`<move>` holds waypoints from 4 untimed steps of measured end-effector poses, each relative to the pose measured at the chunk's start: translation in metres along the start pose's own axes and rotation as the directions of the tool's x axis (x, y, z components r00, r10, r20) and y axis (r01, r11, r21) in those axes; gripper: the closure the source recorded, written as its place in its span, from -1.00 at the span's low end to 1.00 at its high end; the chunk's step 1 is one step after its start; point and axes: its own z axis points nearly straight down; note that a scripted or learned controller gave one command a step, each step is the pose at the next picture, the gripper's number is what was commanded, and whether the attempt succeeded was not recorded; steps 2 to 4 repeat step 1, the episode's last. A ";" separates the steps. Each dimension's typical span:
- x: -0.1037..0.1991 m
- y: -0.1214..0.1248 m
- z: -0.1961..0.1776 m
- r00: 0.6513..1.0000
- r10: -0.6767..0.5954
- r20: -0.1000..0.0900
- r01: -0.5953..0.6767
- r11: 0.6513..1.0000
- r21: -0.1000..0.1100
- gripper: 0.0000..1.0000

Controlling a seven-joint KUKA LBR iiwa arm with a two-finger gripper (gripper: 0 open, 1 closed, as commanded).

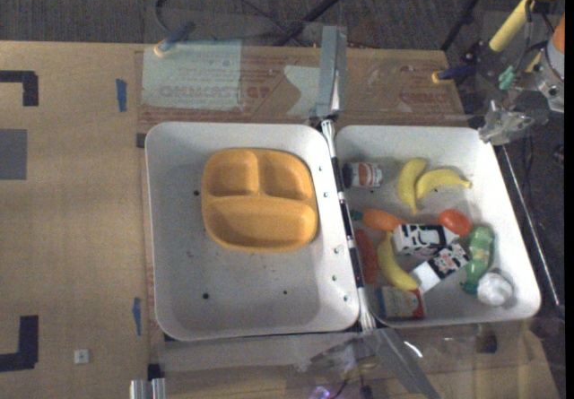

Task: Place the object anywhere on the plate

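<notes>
2 white bins sat side by side on the bench. Nearest in the right bin [520, 236]: a small carton [401, 302], a white-capped green bottle [482, 264], a banana [395, 267], and 2 black-and-white cartons [421, 238]. Beyond those lay a red-orange piece [456, 221], a carrot-like piece [383, 220], 2 more bananas [426, 182] and a small can [362, 175] with a red label, print too blurred to read. The left bin [179, 281] held just the orange plate [260, 198], 3 compartments, nothing on it. Further back a cardboard sheet [197, 83] showed faded reversed lettering, unreadable.

The gripper [507, 124] seemed to hang at the right bin's far right corner, above the rim, carrying nothing I could see; how far open it was I couldn't tell. Looked like step 1, no pick made yet. Which object was meant, unclear. Next move probably called for dropping onto 1 item with free space around it, the bananas maybe, then crossing the divider to the plate.
</notes>
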 end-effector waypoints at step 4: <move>0.000 0.000 0.000 1.000 0.000 0.000 0.000 1.000 0.000 -1.00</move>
